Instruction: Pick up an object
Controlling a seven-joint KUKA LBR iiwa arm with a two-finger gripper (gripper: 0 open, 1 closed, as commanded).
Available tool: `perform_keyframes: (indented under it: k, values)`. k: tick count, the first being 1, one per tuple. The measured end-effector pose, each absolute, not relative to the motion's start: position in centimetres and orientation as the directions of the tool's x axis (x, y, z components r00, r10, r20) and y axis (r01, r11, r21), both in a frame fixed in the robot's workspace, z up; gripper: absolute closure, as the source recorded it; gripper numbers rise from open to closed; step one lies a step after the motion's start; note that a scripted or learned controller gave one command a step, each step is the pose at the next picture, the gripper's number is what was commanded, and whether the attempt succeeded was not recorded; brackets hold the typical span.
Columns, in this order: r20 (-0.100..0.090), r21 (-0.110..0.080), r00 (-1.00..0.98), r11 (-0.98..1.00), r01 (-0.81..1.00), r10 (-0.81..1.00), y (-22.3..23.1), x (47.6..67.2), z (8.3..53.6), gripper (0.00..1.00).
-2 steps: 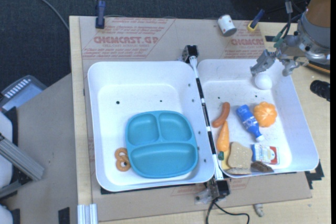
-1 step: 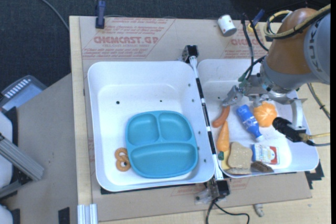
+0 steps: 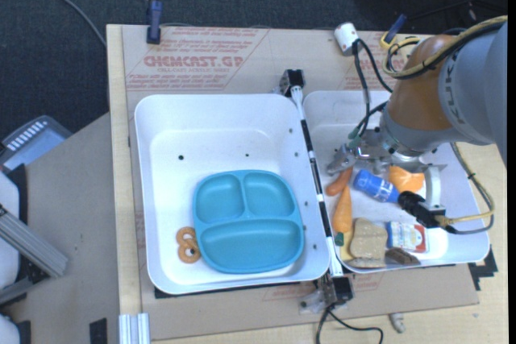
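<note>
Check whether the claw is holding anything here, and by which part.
Cannot be told. The arm hangs low over the right bin, with its claw close above the carrot and blue bottle, but nothing shows gripped.

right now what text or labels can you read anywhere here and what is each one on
"CHEMCAST G.P": large red print on the brown board under the bins, last letters uncertain.
Smaller red lines above and below it: too blurred to read.
White packet in the right bin: coloured print, too small to read.

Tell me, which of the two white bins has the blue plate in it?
The left bin. It holds the blue divided plate and a small pretzel; the right bin holds mixed toy food.
</note>
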State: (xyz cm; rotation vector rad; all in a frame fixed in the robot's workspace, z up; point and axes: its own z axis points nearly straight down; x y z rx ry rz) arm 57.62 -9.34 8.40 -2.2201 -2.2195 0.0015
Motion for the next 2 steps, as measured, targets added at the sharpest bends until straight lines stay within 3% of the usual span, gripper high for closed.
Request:
perform_keyframes:
  k: [1, 2]
  values:
    - [0.001, 0.001, 0.001, -0.001, 1.0, 1.0, -9.3, 57.7, 9.4, 1.0]
    - [0.0, 0.001, -0.001, 0.001, 1.0, 1.0, -4.3, 54.3, 18.5, 1.0]
